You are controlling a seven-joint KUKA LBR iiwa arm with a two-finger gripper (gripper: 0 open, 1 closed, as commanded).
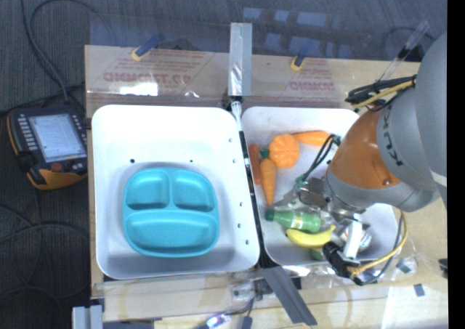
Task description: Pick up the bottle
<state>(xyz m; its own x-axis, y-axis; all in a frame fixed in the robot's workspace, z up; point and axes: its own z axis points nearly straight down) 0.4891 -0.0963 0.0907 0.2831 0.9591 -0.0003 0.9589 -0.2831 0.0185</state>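
Observation:
A green bottle (290, 217) lies on its side in the right bin (290, 118), near the front, its cap pointing left. My gripper (311, 195) hangs low over the bottle's right end, at or just above it. The grey arm with its orange band (363, 160) comes in from the right and hides the bin's right half. A yellow banana (309, 237) lies right against the front side of the bottle.
A long carrot (267, 179), an orange pumpkin (285, 151) and another carrot (312, 136) lie behind the bottle. A blue divided plate (171, 208) sits in the left bin (109, 175). Cables (363, 266) trail off the wrist at the front right.

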